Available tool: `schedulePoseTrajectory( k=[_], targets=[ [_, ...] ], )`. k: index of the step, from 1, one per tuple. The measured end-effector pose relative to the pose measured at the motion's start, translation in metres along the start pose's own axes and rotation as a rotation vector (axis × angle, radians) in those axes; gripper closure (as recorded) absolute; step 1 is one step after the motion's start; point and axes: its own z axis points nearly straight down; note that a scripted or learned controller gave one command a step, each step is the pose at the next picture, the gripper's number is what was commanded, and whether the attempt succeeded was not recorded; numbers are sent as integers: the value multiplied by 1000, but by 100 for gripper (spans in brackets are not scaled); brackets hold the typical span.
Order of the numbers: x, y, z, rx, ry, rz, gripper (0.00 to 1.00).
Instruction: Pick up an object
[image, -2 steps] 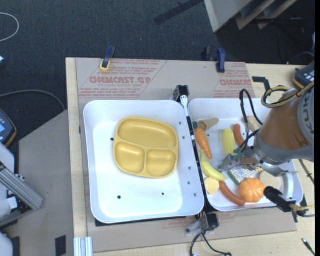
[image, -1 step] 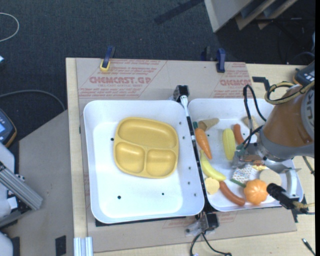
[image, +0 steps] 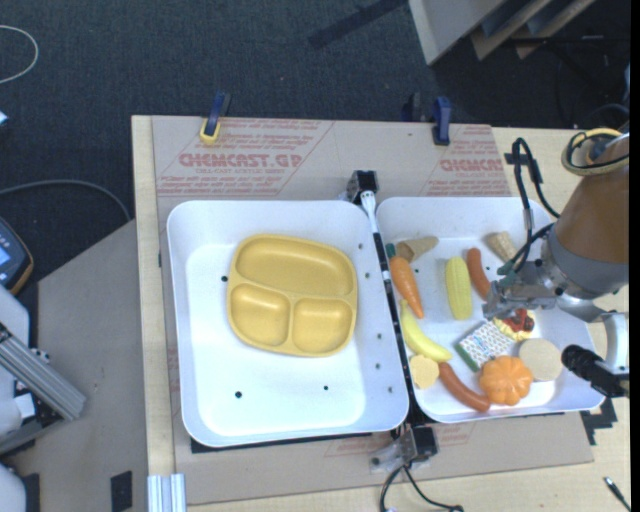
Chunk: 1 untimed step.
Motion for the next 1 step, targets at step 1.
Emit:
schedulePoseTrajectory(
  k=[1],
  targets=[
    [10, 0, -51, -1, 0, -2, 100]
  ],
)
